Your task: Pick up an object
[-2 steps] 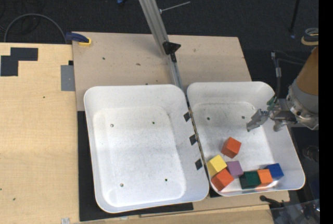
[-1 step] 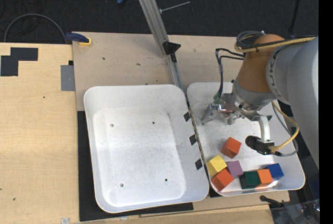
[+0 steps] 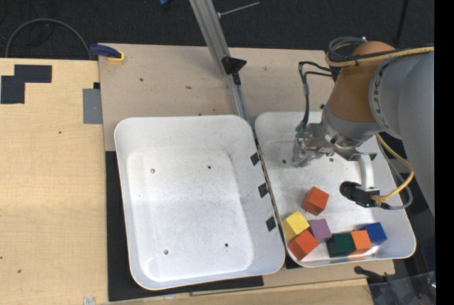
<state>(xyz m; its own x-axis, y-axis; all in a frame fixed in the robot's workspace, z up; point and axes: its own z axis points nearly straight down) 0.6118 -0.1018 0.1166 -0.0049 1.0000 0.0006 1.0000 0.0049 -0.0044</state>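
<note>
The claw (image 3: 306, 152) hovered low in the right bin (image 3: 280, 128) (finger state impossible to tell); next it needed to travel toward five o'clock to the orange cube (image 3: 316, 200).

No readable text anywhere in the scene.

No letters, numbers, brand marks or signs can be made out on the pale wooden worktop (image 3: 50, 154), the two shallow white plastic bins (image 3: 135, 133), or the small coloured cubes (image 3: 316, 200).
</note>
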